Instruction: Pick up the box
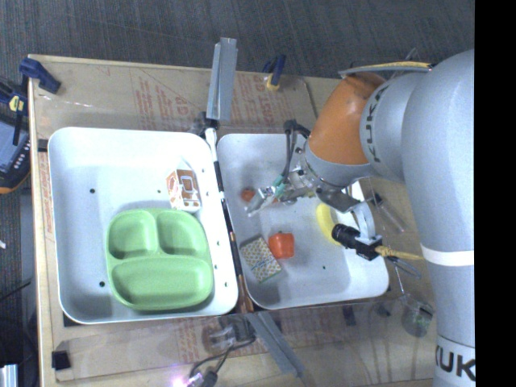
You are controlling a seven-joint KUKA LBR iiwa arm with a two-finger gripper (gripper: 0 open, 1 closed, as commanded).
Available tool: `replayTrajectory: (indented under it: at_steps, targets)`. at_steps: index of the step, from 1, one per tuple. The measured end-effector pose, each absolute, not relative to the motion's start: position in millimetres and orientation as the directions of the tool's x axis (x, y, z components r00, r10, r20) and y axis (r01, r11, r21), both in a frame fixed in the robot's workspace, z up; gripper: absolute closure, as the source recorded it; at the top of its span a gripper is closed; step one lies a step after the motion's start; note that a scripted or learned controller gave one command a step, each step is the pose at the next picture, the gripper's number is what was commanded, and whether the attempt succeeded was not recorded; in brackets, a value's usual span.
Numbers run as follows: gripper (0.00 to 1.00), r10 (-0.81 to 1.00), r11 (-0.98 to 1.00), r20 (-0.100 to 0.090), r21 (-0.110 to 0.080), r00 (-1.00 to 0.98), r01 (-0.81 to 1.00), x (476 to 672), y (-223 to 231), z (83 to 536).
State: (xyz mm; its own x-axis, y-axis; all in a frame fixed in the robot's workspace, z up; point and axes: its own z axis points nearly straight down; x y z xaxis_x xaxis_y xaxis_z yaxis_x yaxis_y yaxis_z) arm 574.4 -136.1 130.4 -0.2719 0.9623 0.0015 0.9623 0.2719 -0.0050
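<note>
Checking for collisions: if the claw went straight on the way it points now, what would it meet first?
Likely the small red piece just ahead of the claw in the right bin, though depth is unclear.

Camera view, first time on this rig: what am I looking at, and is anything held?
One camera looks down at a slant on two white bins. The grey arm with the orange band reaches in from the right; its gripper hangs over the right bin, near a small red thing. I can't see it holding anything. That bin also has a patterned box, an orange-red lump and a yellow thing. The left bin has a green divided tray and a small carton.
</note>
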Motion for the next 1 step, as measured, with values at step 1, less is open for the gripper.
replayTrajectory:
  at_steps: [1]
  targets:
    - [0.00, 0.960, 0.281, 0.002, -0.002, -0.281, 0.960, 637.6, -153.3, 91.2]
